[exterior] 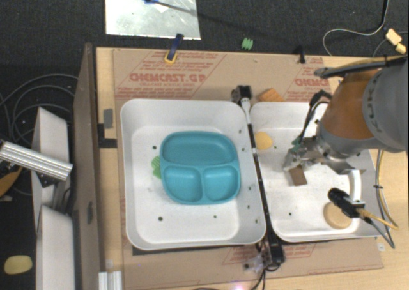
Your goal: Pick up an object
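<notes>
My gripper (298,160) hangs over the left half of the right bin (281,218), with the arm reaching in from the right. A small brown block (297,176) sits tilted directly under the gripper's tip, touching it or very close to it. I cannot make out whether the block is held or resting on the bin floor. A yellow round piece (262,140) lies near the bin's left wall. A tan disc (335,217) lies by the front right corner.
The left bin (137,218) holds a blue sectioned plate (199,166) with a small green thing (155,166) poking out at its left edge. An orange piece (271,95) lies on the cardboard behind the bins. A raised divider (255,174) separates the two bins.
</notes>
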